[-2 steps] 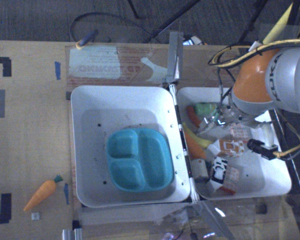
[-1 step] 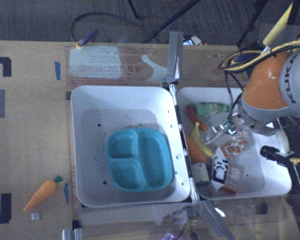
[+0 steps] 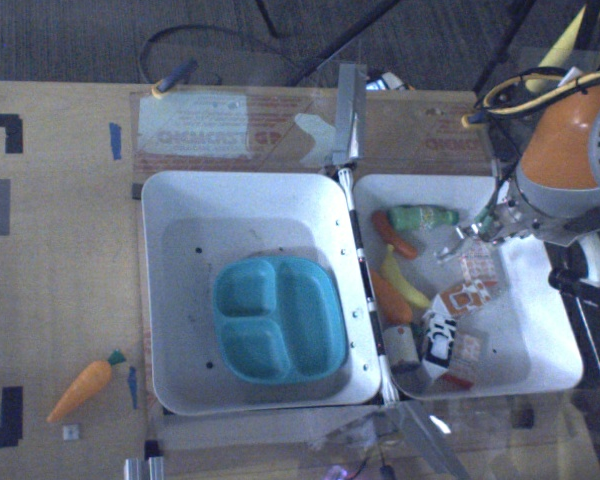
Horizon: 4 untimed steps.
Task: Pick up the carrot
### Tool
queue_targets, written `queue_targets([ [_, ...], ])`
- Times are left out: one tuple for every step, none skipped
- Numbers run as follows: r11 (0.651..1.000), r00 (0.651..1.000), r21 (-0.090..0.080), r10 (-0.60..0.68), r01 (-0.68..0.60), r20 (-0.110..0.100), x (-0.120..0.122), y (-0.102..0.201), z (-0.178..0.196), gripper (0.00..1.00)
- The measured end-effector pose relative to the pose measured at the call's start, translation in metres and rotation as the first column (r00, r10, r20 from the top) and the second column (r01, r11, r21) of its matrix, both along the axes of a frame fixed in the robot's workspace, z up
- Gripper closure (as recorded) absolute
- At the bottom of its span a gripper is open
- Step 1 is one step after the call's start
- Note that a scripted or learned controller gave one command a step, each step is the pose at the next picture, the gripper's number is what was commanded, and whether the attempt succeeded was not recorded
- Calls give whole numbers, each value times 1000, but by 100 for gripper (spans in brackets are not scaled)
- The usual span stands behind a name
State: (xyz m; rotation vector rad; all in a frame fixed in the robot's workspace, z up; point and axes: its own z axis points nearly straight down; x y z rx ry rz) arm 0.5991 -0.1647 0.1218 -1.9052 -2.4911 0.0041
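Camera view has the gripper low over the right bin, near its far side, just beside a green bottle and above a clutter of small cartons, a banana and orange pieces. Whether it is released or clenched I cannot tell; nothing is visibly held in it. The left bin holds a teal divided tray.

The carrot lies outside both bins on the bench, near the front left corner and well apart from the gripper. Its long axis runs diagonally: green top toward the upper right, narrow tip toward the lower left.

Judged from this, the pick has not begun; the whole reach across, the grasp and the lift remain.
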Motion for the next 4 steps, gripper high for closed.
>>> queue_targets([
  [995, 995, 1, 102, -102, 1, 14, 15, 79, 0],
  [985, 985, 2, 174, -174, -1, 55, 56, -3, 0],
  [993, 993, 2, 117, -117, -3, -8, 43, -33, 0],
  [987, 987, 0, 163, -163, 6, 17, 38, -36, 0],
])
